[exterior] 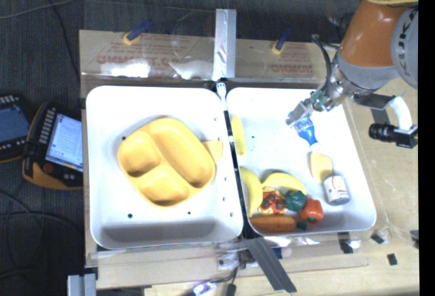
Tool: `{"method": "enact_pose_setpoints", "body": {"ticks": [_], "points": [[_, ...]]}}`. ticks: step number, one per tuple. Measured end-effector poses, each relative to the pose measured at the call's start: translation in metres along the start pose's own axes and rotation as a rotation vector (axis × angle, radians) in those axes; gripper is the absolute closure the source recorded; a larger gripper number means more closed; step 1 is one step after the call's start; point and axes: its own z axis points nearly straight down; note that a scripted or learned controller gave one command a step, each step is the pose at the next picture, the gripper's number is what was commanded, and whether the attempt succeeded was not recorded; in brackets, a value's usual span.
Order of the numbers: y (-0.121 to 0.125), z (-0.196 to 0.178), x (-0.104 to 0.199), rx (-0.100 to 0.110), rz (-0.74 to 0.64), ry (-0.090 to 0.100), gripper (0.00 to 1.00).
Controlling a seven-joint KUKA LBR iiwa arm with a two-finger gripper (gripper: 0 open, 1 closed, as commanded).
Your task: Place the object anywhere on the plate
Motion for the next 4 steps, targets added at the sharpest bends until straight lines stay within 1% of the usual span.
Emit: {"method": "enact_pose_setpoints", "body": {"ticks": [1, 2, 3, 4], "points": [[-0.002, 0.04, 0.071, -0.001, -0.165, 0.005, 1.0], [0.041, 0.026, 0.031, -0.004, -0.209, 0.004, 1.0], [0.051, 0.04, 0.108, -0.002, -0.288, 0.005, 1.0], [0.082, 0.039, 0.206, -0.003, -0.393, 0.005, 1.0]]}}
